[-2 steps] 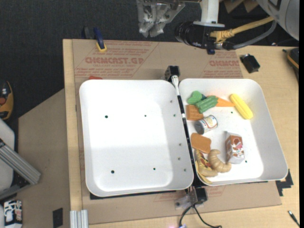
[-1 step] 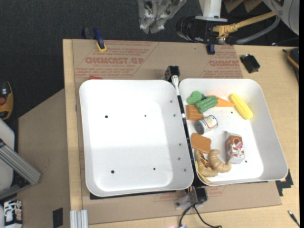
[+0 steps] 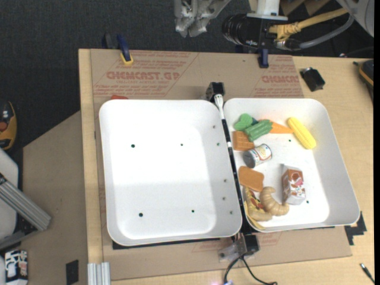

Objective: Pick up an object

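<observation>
While end effector [image 3: 194,13] hangs w/ grip state unclear, clustered yellow plastic corn cob [image 3: 301,132] & neighbours risk a missed pick.

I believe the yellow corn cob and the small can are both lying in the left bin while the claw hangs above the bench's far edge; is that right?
Not quite: the camera view shows the yellow corn cob and the small can in the right bin, not the left bin. The claw does hang above the bench's far edge.

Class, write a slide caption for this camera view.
Hand raised beyond bins; right bin holds corn, can, carton.
</observation>
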`<action>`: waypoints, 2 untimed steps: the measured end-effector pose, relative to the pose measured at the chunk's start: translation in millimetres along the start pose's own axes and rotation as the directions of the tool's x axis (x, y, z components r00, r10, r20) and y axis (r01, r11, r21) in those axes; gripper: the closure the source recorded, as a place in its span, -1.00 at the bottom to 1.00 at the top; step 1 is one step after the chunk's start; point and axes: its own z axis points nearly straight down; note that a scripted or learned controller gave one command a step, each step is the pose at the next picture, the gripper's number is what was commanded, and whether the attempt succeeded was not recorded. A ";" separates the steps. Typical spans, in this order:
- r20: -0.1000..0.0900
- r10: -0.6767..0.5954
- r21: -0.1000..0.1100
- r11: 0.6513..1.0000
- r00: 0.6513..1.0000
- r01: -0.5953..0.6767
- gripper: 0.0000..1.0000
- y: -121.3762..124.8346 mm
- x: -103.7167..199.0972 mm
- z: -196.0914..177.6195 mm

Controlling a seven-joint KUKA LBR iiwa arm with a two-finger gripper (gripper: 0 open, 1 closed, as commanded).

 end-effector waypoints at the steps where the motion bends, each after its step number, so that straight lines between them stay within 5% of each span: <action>1: -0.001 -0.002 -0.003 1.000 1.000 0.002 1.00 0.1 0.9 -10.7; 2: -0.002 -0.003 -0.006 1.000 1.000 0.003 1.00 0.3 1.8 -21.3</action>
